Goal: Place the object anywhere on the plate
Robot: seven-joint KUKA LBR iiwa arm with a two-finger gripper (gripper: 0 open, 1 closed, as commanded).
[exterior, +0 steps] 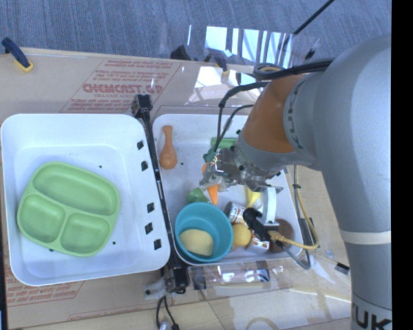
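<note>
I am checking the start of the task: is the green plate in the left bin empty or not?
Empty. The green plate lies flat in the left bin, and its three compartments show only bare green surface.

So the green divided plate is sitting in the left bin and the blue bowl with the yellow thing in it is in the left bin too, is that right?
Not quite. The green divided plate is in the left bin, but the blue bowl with the yellow object inside sits in the right bin, at its near edge. The camera view shows this.
</note>
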